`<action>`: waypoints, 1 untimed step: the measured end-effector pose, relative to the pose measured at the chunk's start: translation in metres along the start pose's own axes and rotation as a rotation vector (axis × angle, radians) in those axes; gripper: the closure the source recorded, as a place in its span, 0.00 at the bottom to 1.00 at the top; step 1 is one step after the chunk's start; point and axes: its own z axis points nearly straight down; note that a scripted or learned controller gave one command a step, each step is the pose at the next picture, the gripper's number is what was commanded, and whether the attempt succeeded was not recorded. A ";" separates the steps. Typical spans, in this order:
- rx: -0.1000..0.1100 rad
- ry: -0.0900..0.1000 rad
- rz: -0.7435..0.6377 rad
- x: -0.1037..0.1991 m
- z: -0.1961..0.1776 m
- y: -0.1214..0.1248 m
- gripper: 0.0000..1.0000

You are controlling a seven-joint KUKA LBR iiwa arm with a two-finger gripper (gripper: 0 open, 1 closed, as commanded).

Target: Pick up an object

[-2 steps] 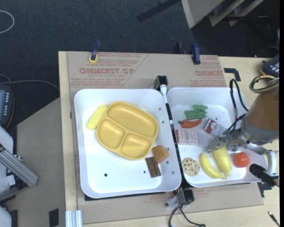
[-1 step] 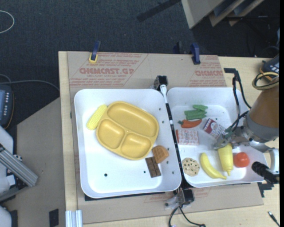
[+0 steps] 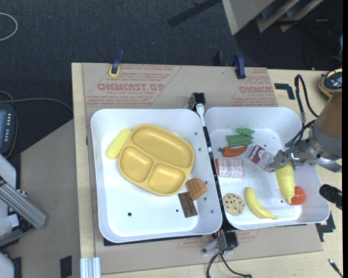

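tray point(image 3: 155, 158): yellow | corn point(image 3: 118, 143): yellow | bins point(image 3: 103, 179): white | bottle point(image 3: 285, 182): yellow, red cap | banana point(image 3: 258, 203): yellow | cookie point(image 3: 234, 203): tan, dark-speckled | beans point(image 3: 239, 137): green

Dark blue-grey carpet point(image 3: 81, 32) covers the floor across the top and left of the frame. A pale wooden desk point(image 3: 163, 81) with printed red lettering fills the centre. A light wooden board point(image 3: 261, 13) leans at upper right.

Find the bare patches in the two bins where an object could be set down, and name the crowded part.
Free: left bin floor below the yellow tray, left of the chocolate bar; right bin top strip above the green beans. Crowded: around the gripper, mustard bottle, banana.
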 end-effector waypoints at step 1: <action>0.000 0.000 0.000 -0.005 -0.063 0.005 1.00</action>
